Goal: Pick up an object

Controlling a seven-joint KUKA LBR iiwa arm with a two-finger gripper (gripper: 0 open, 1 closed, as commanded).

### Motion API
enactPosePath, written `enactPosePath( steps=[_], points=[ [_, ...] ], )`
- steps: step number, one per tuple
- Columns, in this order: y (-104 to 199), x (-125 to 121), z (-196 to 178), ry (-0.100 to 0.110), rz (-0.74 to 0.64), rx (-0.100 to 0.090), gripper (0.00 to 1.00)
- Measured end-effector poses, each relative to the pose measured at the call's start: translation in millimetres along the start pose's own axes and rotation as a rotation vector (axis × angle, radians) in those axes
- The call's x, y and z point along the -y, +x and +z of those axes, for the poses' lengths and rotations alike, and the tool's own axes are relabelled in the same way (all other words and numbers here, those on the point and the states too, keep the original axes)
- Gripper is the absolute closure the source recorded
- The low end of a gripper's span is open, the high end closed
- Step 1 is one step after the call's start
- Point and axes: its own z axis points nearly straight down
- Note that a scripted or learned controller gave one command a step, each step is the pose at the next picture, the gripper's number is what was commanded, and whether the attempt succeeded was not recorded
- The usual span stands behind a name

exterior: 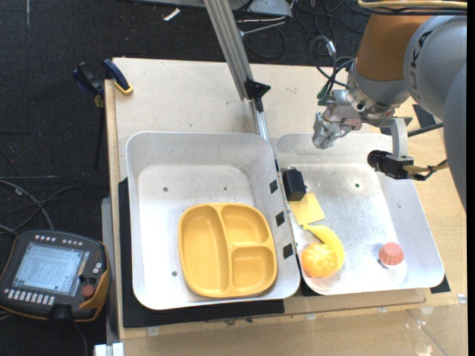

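You see even overhead light, mild glare on the white bins (pixel 148 154), soft shadows, dark surrounds, slightly grainy focus.

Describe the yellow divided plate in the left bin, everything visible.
The yellow divided plate is a rounded-rectangle tray, plastic by its look, with three compartments: one long section on its left, two smaller ones on its right. It lies flat and upright on the floor of the left bin, toward the near right corner, slightly rotated. Nothing rests in it.
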Motion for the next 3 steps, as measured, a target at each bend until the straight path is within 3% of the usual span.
enactPosePath(
  steps=[1, 3],
  points=[
    [53.9, -3.9, -11.5, -0.003, -0.001, -0.001, 1.00],
    [156.1, -20.4, 0.6, -0.002, 0.000, 0.000, 1.00]
  ],
)
